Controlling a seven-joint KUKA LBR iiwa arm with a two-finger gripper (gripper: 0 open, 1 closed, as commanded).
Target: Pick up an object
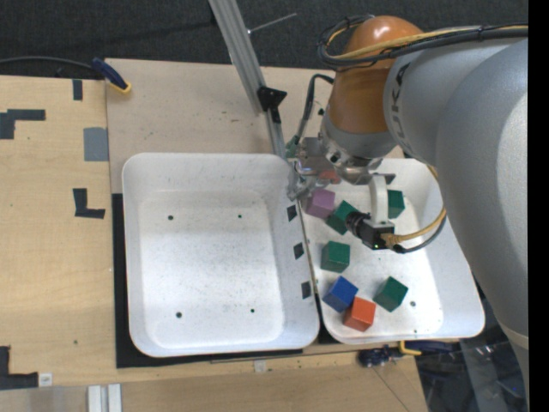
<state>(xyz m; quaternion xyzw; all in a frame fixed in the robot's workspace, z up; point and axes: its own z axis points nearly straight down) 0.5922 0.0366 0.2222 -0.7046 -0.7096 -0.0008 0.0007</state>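
The right bin (446, 316) holds several small blocks: a purple block (322, 202), green blocks (336, 255) (392, 293) (346, 215) (395, 202), a blue block (340, 293) and an orange block (360, 313). My gripper (310, 175) hangs low over the bin's upper left corner, just above and left of the purple block. The wrist and its orange band (371, 75) cover the bin's far part. Nothing shows between the fingers.
The left bin (206, 256) lies beside it, sharing a divider wall. A slanted metal pole (244, 58) crosses behind the gripper. The large grey arm covers the right side. A blue-yellow tool (111, 74) lies on the bench at upper left.
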